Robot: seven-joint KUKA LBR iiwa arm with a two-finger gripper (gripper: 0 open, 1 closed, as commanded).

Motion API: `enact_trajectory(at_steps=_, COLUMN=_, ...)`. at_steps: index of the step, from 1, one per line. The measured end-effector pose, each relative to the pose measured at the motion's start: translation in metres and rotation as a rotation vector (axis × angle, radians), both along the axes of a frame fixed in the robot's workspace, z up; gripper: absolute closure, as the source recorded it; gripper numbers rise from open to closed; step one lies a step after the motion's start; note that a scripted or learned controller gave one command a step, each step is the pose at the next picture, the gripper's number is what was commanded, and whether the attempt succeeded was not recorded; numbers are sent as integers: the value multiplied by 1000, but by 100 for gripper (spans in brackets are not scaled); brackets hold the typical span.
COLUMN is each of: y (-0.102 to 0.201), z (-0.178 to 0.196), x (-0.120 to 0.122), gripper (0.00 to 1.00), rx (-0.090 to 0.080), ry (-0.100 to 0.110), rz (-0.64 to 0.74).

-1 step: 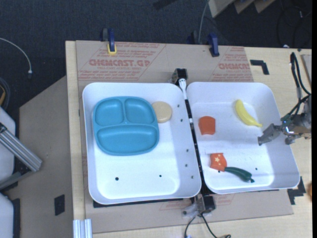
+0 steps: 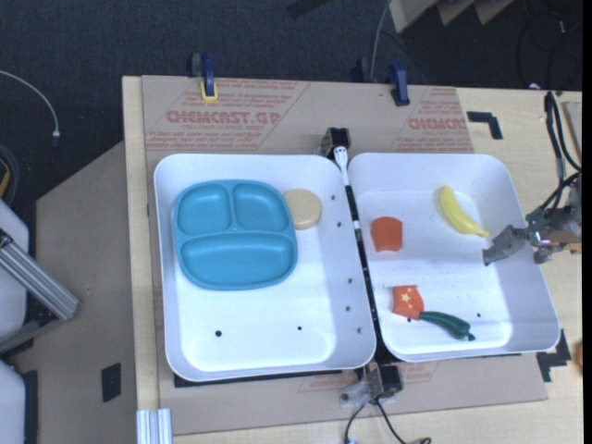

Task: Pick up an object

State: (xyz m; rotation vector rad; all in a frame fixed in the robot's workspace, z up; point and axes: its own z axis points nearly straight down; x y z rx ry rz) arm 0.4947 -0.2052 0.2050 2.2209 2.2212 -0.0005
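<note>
The brown board (image 2: 277,109) under the bins bears red print, seemingly "CHEMCAST GP", repeated partly at right.

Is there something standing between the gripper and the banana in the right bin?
Nothing visible does. The gripper is at the right bin's right side, just below and right of the banana, with bare white floor between them. The orange block and the red-topped green piece lie further left, off that path.
</note>
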Motion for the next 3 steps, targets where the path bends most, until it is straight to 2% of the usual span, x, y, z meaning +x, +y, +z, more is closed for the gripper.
enact_trajectory(at_steps=2, y=-3, z=-114, x=2, gripper=0, rx=3, ry=6, rz=-1)
enact_trajectory(at_steps=3, y=-4, z=-101, x=4, gripper=100, rx=-1, ry=-1, rz=-1)
